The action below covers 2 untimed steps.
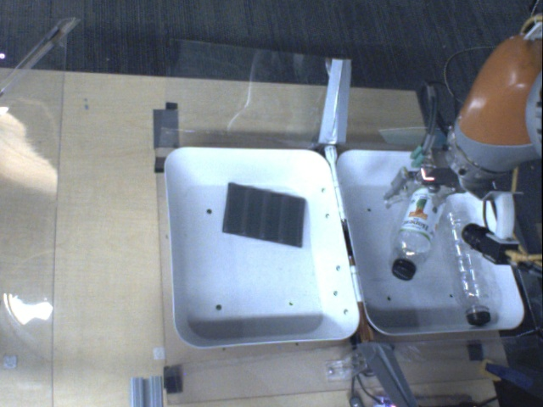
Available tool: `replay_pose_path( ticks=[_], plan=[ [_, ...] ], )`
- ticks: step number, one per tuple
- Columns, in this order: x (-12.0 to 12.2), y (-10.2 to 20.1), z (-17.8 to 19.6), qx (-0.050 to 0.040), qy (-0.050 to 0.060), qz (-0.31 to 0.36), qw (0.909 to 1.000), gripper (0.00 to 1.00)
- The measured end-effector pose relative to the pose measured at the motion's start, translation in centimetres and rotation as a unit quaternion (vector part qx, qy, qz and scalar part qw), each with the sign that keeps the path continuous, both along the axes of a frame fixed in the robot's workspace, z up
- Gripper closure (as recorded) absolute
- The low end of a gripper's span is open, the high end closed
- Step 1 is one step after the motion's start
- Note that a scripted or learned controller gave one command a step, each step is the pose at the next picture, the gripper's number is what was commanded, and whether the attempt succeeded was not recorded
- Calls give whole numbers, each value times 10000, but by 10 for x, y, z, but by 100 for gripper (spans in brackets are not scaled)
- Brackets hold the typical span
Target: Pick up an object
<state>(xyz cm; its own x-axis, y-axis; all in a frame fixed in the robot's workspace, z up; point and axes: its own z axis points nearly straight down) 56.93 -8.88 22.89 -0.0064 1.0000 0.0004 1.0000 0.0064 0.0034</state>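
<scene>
A clear plastic bottle with a white label and a black cap lies on its side in the right-hand white bin. Its cap points toward the near rim and its base points toward the far one.

The gripper hangs directly over the base end of that bottle. Its metal fingers are spread apart, with one prong splayed out to the side of the bottle that faces the other bin. The bottle is not between them — it rests on the bin floor, ungrasped. The grey arm with its orange band rises behind the gripper, beyond the bottle's base end.

A second, slimmer clear bottle, also with a dark cap, lies roughly parallel to the labelled bottle, near it but apart, on the arm's side.

On the bottle's opposite side, across the bin divider, is the left-hand white bin. It holds a dark ribbed rectangular mat lying flat, well apart from the bottle. Both bins sit on the pale wooden counter.
</scene>
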Motion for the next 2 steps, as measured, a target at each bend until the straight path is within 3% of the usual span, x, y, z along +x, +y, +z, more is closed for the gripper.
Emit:
replay_pose_path(
  ticks=[1,2],
  plan=[
    [25,2,16,5,-10,-1322,9912,0],
    [9,-81,-38,-1,10,-1476,9890,0]
  ],
)
